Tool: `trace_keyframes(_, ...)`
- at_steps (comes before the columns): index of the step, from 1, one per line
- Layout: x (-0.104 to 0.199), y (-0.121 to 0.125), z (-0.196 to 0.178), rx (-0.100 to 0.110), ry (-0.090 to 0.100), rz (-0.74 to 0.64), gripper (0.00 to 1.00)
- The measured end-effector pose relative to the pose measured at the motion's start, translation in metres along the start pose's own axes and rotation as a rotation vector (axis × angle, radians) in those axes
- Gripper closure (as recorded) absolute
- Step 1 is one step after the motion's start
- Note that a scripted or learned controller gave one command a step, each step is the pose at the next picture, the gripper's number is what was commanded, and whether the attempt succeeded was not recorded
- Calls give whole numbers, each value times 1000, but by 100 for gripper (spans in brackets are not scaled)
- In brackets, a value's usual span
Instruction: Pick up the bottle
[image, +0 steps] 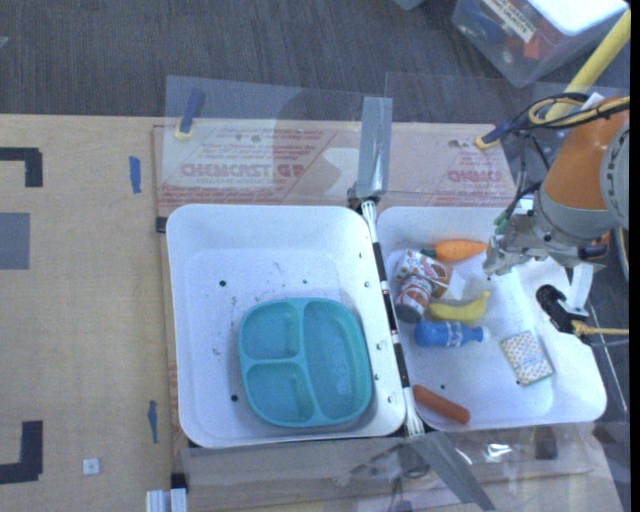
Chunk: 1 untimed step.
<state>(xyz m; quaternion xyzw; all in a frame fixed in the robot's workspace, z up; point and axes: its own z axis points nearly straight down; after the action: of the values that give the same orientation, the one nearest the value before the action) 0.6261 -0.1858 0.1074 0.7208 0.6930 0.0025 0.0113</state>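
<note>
Small blue bottle (449, 334) lying on its side.

My table (80, 300) is showing a pale wood top, and I am taking the left white bin (270, 235) as my landmark. Just to its right, touching along one edge, the right white bin (560, 395) is sitting. Behind both bins, clear plastic sheets with red lettering (260, 165) are lying flat. Left of the landmark, strips of blue tape (134, 173) are sticking to the wood, and farther left black corner marks (25, 165) are showing.
</note>
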Motion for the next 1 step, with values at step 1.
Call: trace_keyframes(1, 0, 0, 0, 0, 0, 0, 0)
